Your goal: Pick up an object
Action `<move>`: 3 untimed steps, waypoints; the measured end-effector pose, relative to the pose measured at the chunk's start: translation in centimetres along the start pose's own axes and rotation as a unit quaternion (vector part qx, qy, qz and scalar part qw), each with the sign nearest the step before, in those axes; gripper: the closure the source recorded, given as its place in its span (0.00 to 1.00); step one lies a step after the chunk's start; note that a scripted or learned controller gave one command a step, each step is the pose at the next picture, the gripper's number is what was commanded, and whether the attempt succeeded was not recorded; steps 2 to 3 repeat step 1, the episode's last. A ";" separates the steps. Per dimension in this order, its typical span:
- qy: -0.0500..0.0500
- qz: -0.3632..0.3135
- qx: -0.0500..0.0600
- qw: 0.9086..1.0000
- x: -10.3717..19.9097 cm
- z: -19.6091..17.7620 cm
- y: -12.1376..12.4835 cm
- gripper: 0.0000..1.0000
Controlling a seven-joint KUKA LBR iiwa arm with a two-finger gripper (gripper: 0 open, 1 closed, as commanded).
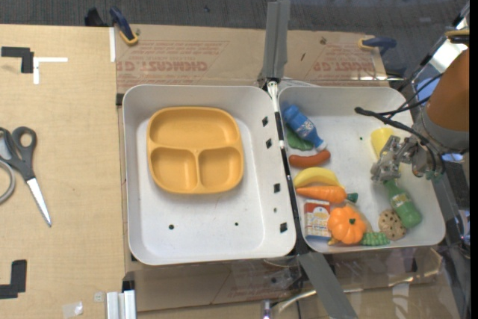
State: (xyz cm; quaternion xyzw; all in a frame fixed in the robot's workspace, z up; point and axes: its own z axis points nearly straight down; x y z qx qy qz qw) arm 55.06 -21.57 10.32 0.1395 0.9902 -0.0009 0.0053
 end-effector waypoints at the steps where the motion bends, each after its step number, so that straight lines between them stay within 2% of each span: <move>1: 0.000 0.000 0.000 1.000 0.0 0.0 0.0 0.00; 3: 0.000 0.000 0.000 1.000 0.0 0.0 0.0 0.00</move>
